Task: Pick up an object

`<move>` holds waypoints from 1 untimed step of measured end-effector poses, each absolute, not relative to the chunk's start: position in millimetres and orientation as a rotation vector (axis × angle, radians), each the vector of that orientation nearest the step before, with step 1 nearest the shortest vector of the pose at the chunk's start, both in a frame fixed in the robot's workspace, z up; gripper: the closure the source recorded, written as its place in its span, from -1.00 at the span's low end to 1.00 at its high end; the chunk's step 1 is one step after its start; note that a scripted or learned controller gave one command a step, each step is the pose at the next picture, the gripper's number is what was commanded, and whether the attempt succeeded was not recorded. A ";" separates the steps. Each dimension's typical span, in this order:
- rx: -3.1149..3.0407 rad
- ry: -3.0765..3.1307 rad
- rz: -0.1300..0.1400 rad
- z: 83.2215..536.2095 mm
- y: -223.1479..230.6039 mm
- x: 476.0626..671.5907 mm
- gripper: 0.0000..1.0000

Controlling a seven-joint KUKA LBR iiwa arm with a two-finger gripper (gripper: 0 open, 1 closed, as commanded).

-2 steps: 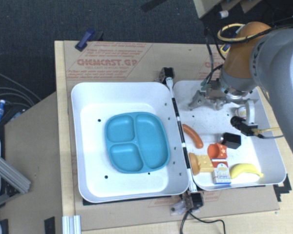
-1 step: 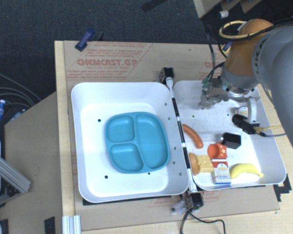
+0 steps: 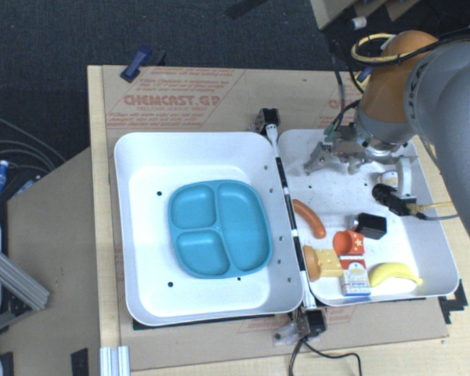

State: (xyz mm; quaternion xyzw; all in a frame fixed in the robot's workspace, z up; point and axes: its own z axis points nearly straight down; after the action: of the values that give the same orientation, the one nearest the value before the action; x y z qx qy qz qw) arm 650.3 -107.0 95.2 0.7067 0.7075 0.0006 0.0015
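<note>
Printed in red on the brown board [image 3: 180,92] behind the bins: "CHEMCAST GP", repeated in part at the far right edge; smaller lines around it too blurred to read, likewise the carton's [image 3: 356,279] label

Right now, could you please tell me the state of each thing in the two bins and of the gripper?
Blue plate: flat, upright, in the left bin.
Hot dog: lying in the right bin.
Banana: lying by the near rim.
Small carton: lying on its side.
Black block: resting on the floor.
Gripper: low over the bin's far end, holding nothing visible.
</note>
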 end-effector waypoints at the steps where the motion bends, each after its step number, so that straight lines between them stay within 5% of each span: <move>1: 2.223 2.223 -0.002 84.4 -95.1 624.9 -1.00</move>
State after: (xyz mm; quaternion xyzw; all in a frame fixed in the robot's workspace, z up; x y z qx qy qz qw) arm 624.9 -95.1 84.4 0.7072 0.7070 -0.0006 -0.0011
